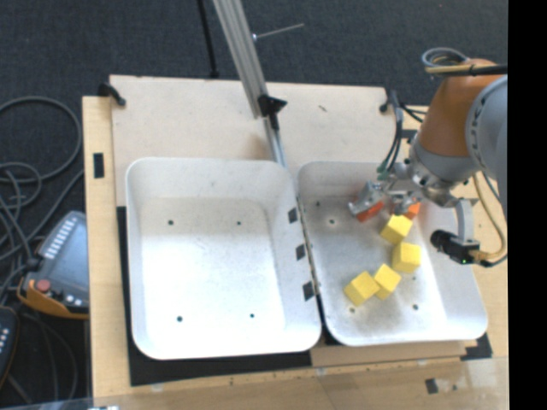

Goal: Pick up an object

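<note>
Several yellow blocks lie in the right bin (453,314). One block (396,229) sits farthest back, another (407,256) is just in front of it, and two more (387,278) (361,289) lie toward the bin's middle front. My gripper (390,211) hangs over the back part of the right bin, just behind the rearmost block. Its two orange-tipped fingers (366,214) stand apart, open, with nothing between them. The grey arm with its orange band (449,118) comes in from the right.
The left bin (145,186) lies beside the right one, and their rims meet at a divider (303,246). A slanted aluminium post (244,49) rises behind the bins. Cables and a pendant (55,267) lie on the floor to the left.
</note>
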`<action>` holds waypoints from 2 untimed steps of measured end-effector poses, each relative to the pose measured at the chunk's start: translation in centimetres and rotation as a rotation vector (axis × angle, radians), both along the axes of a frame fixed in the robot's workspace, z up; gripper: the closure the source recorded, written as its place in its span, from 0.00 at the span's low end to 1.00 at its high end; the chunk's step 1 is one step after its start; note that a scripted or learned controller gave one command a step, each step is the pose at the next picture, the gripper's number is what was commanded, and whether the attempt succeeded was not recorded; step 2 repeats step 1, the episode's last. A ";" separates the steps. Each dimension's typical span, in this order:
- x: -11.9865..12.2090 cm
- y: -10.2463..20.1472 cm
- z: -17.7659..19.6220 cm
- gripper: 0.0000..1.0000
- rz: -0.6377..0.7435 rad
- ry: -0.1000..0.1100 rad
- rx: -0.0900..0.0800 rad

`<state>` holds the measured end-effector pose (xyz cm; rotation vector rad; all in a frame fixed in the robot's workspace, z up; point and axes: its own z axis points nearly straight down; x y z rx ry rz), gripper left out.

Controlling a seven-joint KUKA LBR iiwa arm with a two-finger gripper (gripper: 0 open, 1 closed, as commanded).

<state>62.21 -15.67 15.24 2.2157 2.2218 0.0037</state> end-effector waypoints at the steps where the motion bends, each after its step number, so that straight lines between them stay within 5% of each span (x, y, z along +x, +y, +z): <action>1: 3.0 1.4 -2.8 0.00 -0.004 0.004 -0.001; 2: 3.0 1.4 -2.8 0.00 -0.004 0.004 -0.001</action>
